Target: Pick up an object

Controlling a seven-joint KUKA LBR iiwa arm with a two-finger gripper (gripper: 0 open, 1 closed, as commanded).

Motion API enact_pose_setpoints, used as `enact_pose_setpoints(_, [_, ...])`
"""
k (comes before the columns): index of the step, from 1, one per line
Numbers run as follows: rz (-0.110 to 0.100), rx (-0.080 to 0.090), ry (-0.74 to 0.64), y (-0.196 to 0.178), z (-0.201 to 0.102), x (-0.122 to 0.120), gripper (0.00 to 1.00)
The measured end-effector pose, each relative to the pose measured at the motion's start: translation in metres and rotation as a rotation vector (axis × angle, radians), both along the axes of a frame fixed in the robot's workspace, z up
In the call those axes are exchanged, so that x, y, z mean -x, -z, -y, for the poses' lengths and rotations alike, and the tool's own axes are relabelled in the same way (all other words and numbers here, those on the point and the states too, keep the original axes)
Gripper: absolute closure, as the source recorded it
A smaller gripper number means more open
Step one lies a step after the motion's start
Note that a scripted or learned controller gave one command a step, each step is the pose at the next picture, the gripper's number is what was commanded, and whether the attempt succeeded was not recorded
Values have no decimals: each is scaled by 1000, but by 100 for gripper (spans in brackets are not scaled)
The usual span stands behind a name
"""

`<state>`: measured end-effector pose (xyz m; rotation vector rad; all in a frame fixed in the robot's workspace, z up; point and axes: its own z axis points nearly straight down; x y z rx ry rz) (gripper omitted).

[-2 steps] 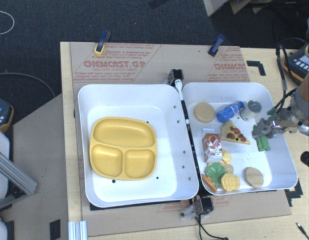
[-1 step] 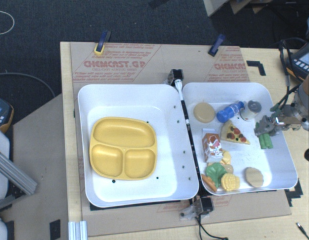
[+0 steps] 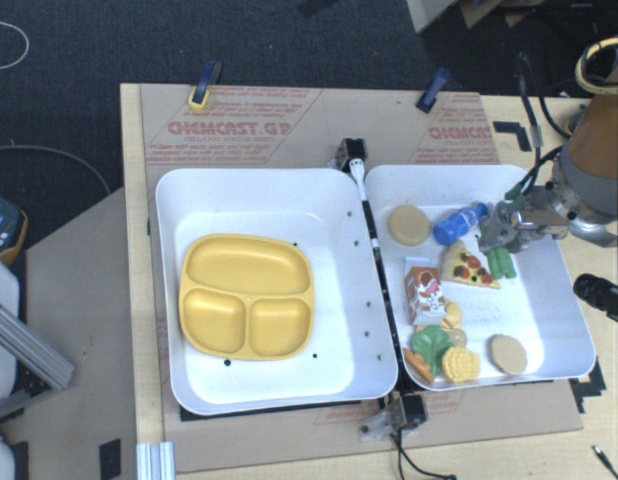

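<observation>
My gripper hangs low over the upper right part of the right bin. It is just right of a blue bottle and directly above a green toy. A pizza slice lies just below and left of it. Nothing can be seen lifted from the bin floor. Further left sits a round tan cookie. Toward the bin's front lie a snack packet, a green broccoli, a yellow corn cob and a second tan disc.
The left bin holds a yellow divided plate. A ridge with black clips separates the two bins. The arm's grey wrist with its orange band and cables enter from the right. The bench's cardboard borders the bins.
</observation>
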<state>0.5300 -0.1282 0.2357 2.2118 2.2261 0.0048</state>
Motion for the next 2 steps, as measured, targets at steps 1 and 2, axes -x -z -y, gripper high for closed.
enact_pose_setpoints(1, [-2, -2, -1, 3, -57, -17, 100])
enact_pose_setpoints(2, [0, -1, 0, -1, -100, -49, 100])
